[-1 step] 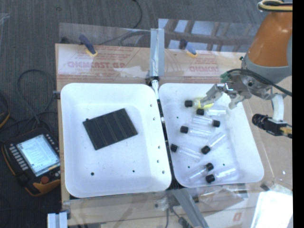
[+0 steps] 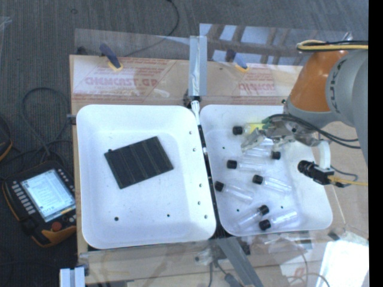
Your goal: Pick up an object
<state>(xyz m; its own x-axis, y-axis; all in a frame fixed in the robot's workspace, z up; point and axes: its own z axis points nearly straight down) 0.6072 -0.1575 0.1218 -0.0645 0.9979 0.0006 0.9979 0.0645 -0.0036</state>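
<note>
The arm (image 2: 326, 82) reached in from three o'clock, and its gripper (image 2: 258, 137) hung low over the right bin (image 2: 323, 217), toward that bin's twelve o'clock side. Whether it was spread or closed could not be told from above, and nothing could be seen caught in it.

The things to be picked were small clear tubes with black caps, scattered across the right bin. Eight caps could be counted: one (image 2: 237, 130) at about ten o'clock from the gripper, one (image 2: 276, 155) at about five o'clock, and the rest further toward six o'clock, including one near the bin's left wall (image 2: 219, 186) and a pair (image 2: 263, 217) low in the bin. The clear bodies were hard to trace, so the count rested on the caps.

To do the step well, the gripper would likely need to settle squarely over one tube, crosswise to its length, and close on the body, not the cap, since a smooth round tube could roll or squirt out. A tube lying apart from its neighbours looked the safer choice.

The left bin (image 2: 90, 220) held one dark ribbed plate (image 2: 139, 161), near its centre. Two bins stood on the bench (image 2: 119, 79).
</note>
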